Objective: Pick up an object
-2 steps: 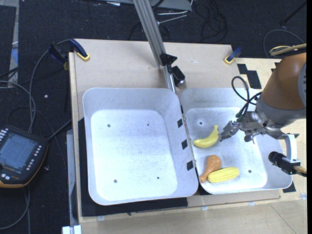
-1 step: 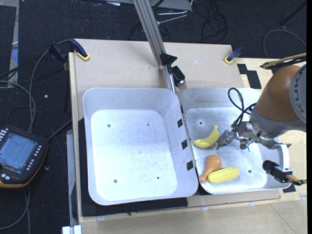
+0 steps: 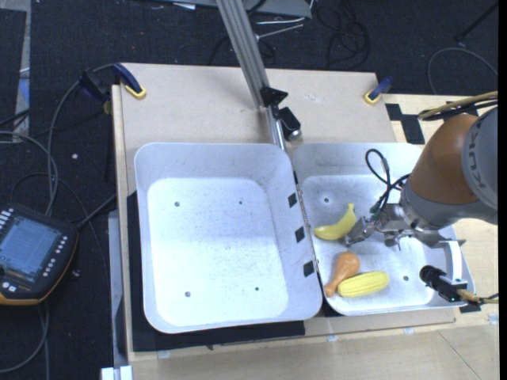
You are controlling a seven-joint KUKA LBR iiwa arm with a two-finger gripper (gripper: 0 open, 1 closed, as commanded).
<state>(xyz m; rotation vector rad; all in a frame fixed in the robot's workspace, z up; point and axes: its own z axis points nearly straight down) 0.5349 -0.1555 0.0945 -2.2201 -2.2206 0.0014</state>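
Here, at the far left, a black handheld control pendant with an orange rim and a grey screen (image 3: 28,252) lies on the dark floor, cables trailing from it. Next comes the pale wooden desk (image 3: 206,105), clamped at its back corners by blue and yellow clamps (image 3: 127,80), and on it the left shallow white plastic bin (image 3: 150,169) with its speckled floor. A slanted silver aluminium rail (image 3: 245,42) runs down from the top of the view to the seam where the two bins meet. Past that seam sits the right shallow white plastic bin (image 3: 333,158), which holds all the loose things. Nearest the seam is a curved yellow toy banana (image 3: 337,224), lying in the middle of that bin. Below it, toward the front wall, a tan-orange toy chicken drumstick (image 3: 342,269) lies tilted with its narrow end pointing to the front left corner, and touching its right side is a yellow toy corn cob (image 3: 364,283) lying nearly level. Just right of the banana the two-finger gripper (image 3: 366,229) is low in the bin, its dark metal tips close beside the banana's right end; whether the fingers are apart or closed I cannot tell, and nothing is seen between them. Farther right the grey arm with its orange band (image 3: 444,169) reaches in over the bin's right wall, black cables looping above the wrist.
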